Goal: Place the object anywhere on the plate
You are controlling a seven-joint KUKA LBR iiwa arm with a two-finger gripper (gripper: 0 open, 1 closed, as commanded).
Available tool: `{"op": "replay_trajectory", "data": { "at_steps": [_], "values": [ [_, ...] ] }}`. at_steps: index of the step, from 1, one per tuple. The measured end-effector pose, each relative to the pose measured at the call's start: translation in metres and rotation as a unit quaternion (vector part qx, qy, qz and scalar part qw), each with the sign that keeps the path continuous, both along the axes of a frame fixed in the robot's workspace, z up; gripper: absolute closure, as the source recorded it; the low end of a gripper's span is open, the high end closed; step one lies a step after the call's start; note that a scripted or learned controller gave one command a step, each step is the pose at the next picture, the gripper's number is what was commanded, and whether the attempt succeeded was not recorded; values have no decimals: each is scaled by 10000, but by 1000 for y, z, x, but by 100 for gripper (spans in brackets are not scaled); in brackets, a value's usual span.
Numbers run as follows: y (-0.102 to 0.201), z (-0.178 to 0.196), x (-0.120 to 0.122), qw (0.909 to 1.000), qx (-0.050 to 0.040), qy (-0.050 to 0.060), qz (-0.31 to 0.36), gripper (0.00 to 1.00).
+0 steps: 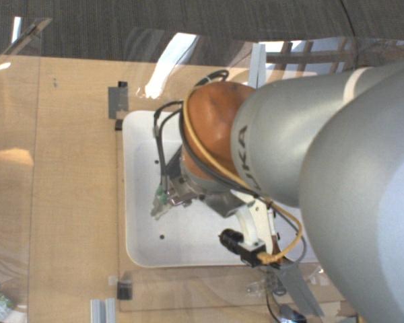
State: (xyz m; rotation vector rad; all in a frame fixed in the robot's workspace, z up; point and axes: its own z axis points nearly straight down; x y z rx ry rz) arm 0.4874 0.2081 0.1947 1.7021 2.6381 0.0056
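So the landmark here is the white bin (138,244), sitting on the wooden bench (60,180). Off its left side there's bare bench with glare from a clear panel, a small black clip (118,99) near the bin's upper left corner and another one (124,289) just below its lower left corner.

Inside the bin, left of middle, the gripper (163,204) hangs low over the white floor, with black cables (159,130) looping down to it. There's a greenish bit at the tip, too small to say what it is. I honestly can't tell how the gripper is set or whether it has anything. A tiny dark speck (161,237) sits on the bin floor just below it.

Over the right half of the bin, the arm's orange band (212,130) and the fat grey arm (323,173) cover everything.

That's my worry: I can't make out the object or the plate, so both are probably hidden under the arm. If the grab missed, the arm likely carries nothing over. The low wrist could also bump whatever's underneath.
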Motion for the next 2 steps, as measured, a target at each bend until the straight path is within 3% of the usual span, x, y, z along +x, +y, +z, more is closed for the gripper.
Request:
{"op": "replay_trajectory", "data": {
  "at_steps": [2],
  "values": [
    [0,0,0,10000,0,0,0,0]
  ]
}}
